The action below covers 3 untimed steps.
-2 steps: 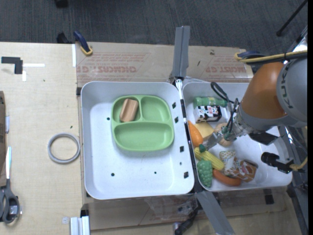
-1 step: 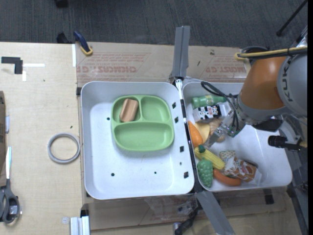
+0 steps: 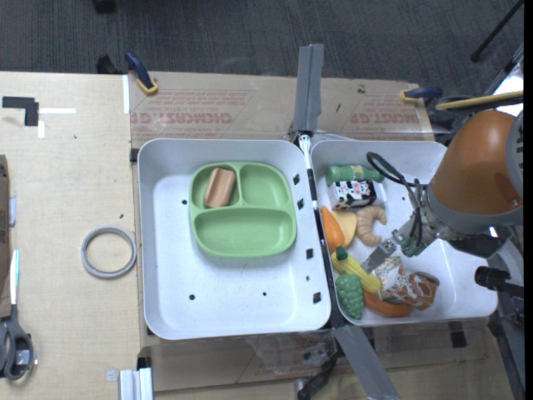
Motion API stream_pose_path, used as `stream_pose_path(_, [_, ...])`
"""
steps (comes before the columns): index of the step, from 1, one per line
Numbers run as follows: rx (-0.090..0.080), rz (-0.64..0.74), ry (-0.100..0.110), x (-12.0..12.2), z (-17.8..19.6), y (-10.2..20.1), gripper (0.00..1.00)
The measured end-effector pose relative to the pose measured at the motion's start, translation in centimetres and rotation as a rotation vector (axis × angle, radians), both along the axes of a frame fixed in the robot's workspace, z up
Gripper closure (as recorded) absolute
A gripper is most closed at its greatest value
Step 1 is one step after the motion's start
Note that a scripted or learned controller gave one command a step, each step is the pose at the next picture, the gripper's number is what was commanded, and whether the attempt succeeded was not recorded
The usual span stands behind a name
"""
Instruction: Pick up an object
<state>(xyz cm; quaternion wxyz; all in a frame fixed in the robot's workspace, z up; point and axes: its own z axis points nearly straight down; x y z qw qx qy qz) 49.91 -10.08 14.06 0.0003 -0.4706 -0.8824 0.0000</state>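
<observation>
**End effector hanging low over the toy food in the right bin**

The end effector (image 3: 385, 255) is reaching into the right bin (image 3: 466, 307) from the right, its tip sitting among the toy food near the bin's middle; whether it is apart or together, I cannot tell. The orange band (image 3: 476, 169) is bulking above it at the bin's right edge.

Under and around the tip, a croissant (image 3: 371, 221) is lying just to its left, with a corn cob (image 3: 356, 268) below that and a pizza slice (image 3: 410, 287) toward the front edge. A carrot (image 3: 331, 227) is resting along the bin's left wall, grapes (image 3: 350, 295) are sitting in the front left corner, and a black-and-white carton (image 3: 354, 192) is lying toward the back.

In the left bin (image 3: 166, 307), a green tray (image 3: 244, 232) is sitting toward the back, carrying a bread roll (image 3: 219, 187) in its back left compartment.

A tape ring (image 3: 108, 251) is lying on the surface (image 3: 58, 190), left of the bins.
</observation>
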Motion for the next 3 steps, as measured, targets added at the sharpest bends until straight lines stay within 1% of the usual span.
stream_pose_path(1, [-0.004, -0.093, -0.018, -1.6, -4.4, 0.0, 0.0])
stream_pose_path(2, [-0.001, -0.096, -0.018, -1.5, -3.4, 0.0, 1.0])
stream_pose_path(3, [-0.002, -0.099, -0.019, -1.5, -2.5, -0.1, 1.0])
